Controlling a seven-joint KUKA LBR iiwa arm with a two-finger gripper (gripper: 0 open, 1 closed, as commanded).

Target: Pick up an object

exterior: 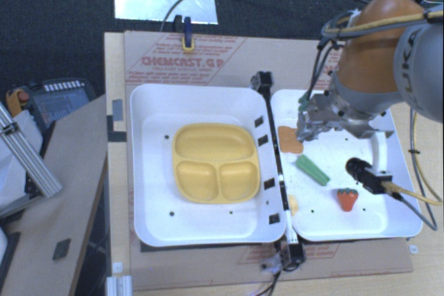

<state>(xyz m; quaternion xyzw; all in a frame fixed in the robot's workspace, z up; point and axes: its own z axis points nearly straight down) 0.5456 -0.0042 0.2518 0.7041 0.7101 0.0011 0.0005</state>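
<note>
My gripper (pixel 305 133) hangs low over the left part of the right bin (pixel 395 218), its tips right at the edge of a flat orange piece (pixel 288 139) lying on the bin floor. A green block (pixel 312 170) lies just below the gripper, slanted. A red strawberry-like toy (pixel 347 199) sits further toward the front right. A small pale yellow piece (pixel 293 204) rests by the bin's left wall. Nothing shows between the fingers.
The left bin (pixel 149 218) holds a yellow divided tray (pixel 215 161) with three compartments. A black divider strip (pixel 272 149) runs between the bins. The arm's body covers the right bin's back part.
</note>
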